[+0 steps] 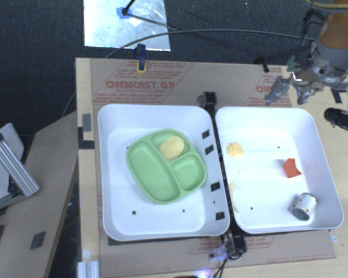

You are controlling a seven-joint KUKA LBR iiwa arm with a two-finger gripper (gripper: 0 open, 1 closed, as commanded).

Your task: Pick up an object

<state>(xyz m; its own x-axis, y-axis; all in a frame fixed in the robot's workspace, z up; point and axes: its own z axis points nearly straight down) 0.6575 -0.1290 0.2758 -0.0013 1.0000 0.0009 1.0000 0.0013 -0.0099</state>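
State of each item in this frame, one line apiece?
gripper: open, above the bench behind the right bin, holding nothing.
green tray: flat in left bin.
yellow lump: in the tray's upper compartment.
yellow piece: loose, right bin.
red piece: loose, right bin.
grey cylinder: on its side.

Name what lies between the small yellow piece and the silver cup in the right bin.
In the camera view, the red piece sits roughly between the small yellow piece and the silver cup, somewhat toward the right wall; otherwise bare white floor of the right bin.
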